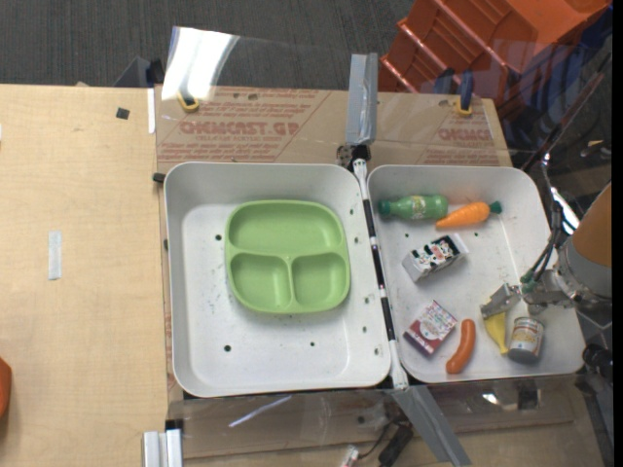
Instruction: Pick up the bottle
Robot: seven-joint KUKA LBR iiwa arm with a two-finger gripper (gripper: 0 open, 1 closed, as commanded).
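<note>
Bottle (414, 206) is lying on its side at the far end of the right bin (533, 191), cap end just beside the carrot (465, 214). Hand (508, 302) is hovering low over the near right part of that bin, beside the small can (526, 339) and a yellow item (497, 332), well apart from the bottle. Can't tell whether it's spread or pressed together. Green divided plate (288, 255) is sitting in the left bin (195, 339).
</note>
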